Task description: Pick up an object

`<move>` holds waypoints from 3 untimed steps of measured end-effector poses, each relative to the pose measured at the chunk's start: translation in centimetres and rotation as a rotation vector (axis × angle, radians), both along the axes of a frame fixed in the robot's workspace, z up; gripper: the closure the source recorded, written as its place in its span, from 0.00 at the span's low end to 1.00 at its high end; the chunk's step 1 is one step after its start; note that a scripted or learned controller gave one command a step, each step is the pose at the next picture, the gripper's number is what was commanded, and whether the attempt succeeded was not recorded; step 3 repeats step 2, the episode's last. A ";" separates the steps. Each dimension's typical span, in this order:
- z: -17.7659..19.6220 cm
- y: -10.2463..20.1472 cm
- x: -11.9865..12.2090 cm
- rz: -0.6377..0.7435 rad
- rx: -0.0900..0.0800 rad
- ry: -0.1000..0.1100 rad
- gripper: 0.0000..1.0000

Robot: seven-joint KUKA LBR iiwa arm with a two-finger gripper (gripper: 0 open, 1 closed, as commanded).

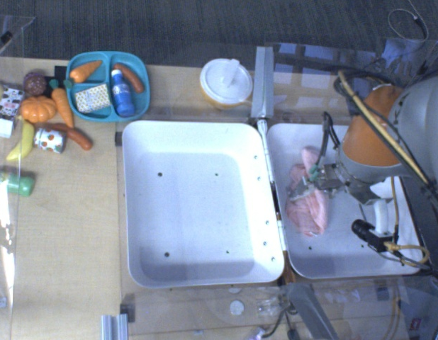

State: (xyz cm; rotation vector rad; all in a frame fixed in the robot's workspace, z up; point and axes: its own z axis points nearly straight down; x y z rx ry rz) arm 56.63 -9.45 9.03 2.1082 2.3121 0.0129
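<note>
The pink cloth (308,205) lies crumpled in the right bin (346,261), at about nine o'clock from that bin's middle, close to the wall shared with the left bin (198,204). The gripper (309,178) sits low at the cloth's upper end, reaching in from three o'clock; whether it is spread or closed I cannot tell, as arm and fabric blur together there. This looks like the grasping step, with the lift not yet made. Next it needs a firm pinch on a fold, then a straight rise. The cloth seems soft, limp and bunched in loose folds; the bins are smooth, hard, shallow and round-cornered.
</note>
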 end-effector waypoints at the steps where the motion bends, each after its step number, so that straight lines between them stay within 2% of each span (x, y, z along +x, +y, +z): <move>1: 1.0 0.1 0.1 0.002 0.001 -0.001 1.00; 2: 9.3 5.0 4.7 0.046 0.002 0.016 1.00; 3: 9.3 5.0 4.7 0.046 0.002 0.016 1.00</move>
